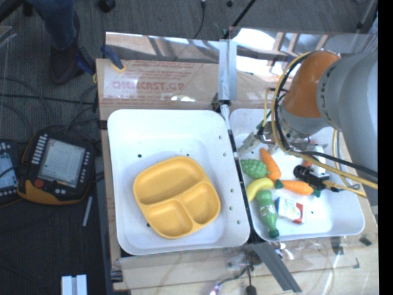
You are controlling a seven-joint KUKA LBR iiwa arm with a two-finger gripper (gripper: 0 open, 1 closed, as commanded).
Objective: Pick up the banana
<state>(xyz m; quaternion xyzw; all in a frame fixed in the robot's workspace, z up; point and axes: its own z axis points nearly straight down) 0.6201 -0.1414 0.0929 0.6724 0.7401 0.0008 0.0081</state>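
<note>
Banana in right bin, curved, smooth yellow plastic.
End effector above it; finger state can't tell. Green bottle touches banana.

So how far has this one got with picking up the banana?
Nothing looks done yet: the banana lies in the right bin, among the carrots and the green bottle. In hand: the arm hangs over that bin's far end, above and behind the banana. Left: coming down on the banana, gripping it and lifting it.
</note>
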